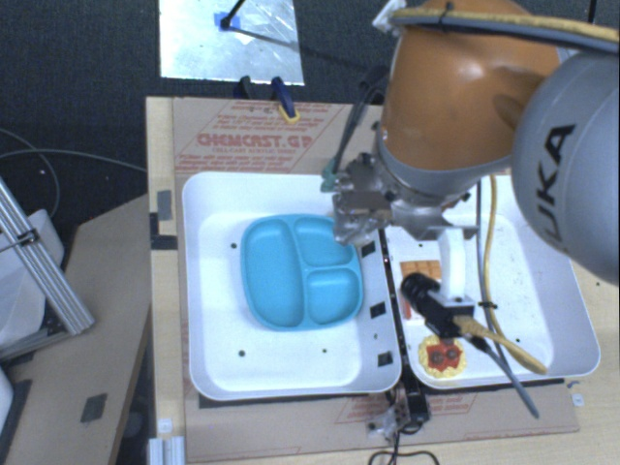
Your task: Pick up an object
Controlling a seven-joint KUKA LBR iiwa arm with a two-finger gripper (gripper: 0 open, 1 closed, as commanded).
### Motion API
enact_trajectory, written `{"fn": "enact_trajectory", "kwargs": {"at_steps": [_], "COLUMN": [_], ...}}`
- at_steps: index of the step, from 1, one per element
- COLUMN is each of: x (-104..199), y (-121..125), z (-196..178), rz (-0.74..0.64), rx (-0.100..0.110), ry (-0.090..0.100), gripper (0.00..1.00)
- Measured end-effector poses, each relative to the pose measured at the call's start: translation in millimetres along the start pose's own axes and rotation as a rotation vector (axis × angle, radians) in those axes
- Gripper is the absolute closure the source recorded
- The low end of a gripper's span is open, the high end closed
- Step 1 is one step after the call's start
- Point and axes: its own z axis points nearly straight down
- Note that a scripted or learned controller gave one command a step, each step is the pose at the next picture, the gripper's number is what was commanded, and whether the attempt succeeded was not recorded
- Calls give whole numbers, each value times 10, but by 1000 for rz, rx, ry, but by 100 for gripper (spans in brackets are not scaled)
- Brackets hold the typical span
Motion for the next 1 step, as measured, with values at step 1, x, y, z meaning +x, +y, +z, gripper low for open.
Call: {"fn": "enact_trajectory", "kwargs": {"at_steps": [1], "x": [-26], "y": [7], "z": [-41], "rz": [1], "rx": [8], "ry": [-5], "gripper": [100]}}
